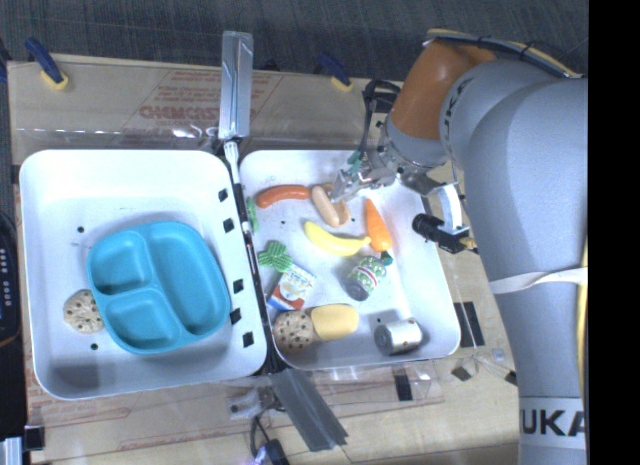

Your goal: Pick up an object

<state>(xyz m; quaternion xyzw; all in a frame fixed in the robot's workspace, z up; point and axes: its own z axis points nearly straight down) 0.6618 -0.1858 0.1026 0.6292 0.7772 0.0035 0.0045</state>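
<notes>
The gripper [352, 181] reaches down into the back of the right bin [440, 298], its tip just above the bun-coloured hot dog [329, 204]. Whether it is spread, clenched or grasping cannot be told from this angle, and nothing is plainly seen between its tips. Just left of it lies a red sausage [283, 194]; a carrot [376, 226] and a banana [333, 240] lie close by toward the front. Farther forward sit a small can [366, 276], a green leafy piece [273, 255], a cookie [292, 328], a yellow block [335, 321] and a metal cylinder [398, 334]. The left bin [50, 183] holds a blue divided tray [157, 285] and another cookie [82, 311].
</notes>
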